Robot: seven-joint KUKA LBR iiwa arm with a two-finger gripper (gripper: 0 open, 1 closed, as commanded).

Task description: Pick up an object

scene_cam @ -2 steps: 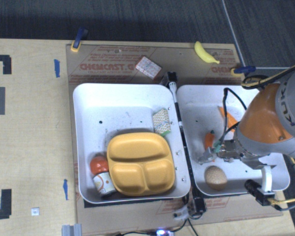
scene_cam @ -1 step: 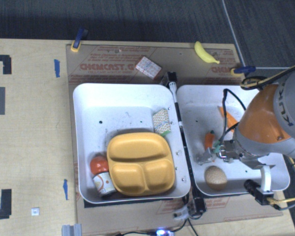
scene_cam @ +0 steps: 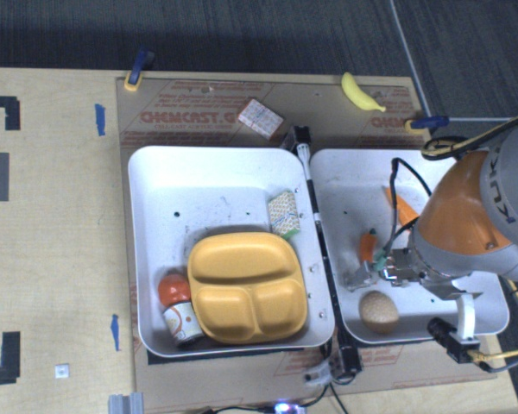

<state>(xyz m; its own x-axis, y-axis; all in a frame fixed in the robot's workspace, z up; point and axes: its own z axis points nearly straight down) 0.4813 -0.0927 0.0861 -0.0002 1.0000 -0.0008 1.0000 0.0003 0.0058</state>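
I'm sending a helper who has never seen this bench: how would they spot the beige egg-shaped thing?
Go to the right bin, where the arm reaches in. Near its front edge lies the beige egg-shaped thing: round and pale, unlike the small orange carrot-like piece behind it.

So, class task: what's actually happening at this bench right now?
A grey robot arm with an orange band reaches into the right white bin. Its gripper sits low among a small orange carrot-like piece and a tan egg-shaped object; nothing is visibly held. The left white bin holds a yellow compartment tray, a red-capped bottle and a small patterned packet.
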